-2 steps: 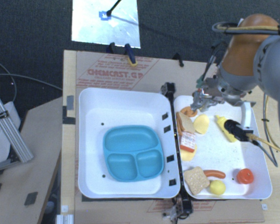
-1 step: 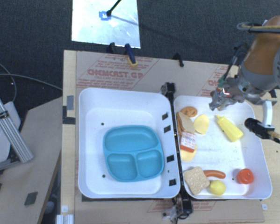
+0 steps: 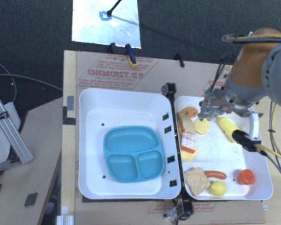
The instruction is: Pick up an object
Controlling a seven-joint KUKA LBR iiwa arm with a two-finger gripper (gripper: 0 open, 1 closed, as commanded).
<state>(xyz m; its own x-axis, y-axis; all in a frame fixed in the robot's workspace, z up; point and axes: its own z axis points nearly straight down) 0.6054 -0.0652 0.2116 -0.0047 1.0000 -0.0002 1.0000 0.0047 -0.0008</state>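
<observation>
The right bin point(image 3: 260, 160) holds several toy foods. My gripper point(image 3: 204, 114) hangs low over its far left part, just above a pale yellow piece point(image 3: 201, 127). An orange-brown roll point(image 3: 190, 111) lies right beside the gripper on its left. Below them are a red and white packet point(image 3: 189, 142) and a yellow wedge point(image 3: 189, 155). Along the near edge sit a bread slice point(image 3: 196, 180), a sausage point(image 3: 215, 174), a lemon point(image 3: 217, 187) and a red tomato point(image 3: 245, 177). I see nothing lifted in the gripper.
The left bin point(image 3: 94, 107) holds a blue divided tray point(image 3: 133, 152). A black divider point(image 3: 173, 135) separates the two bins. A yellow oblong piece point(image 3: 226, 127) lies right of the gripper. The arm point(image 3: 255, 68) reaches in from the upper right.
</observation>
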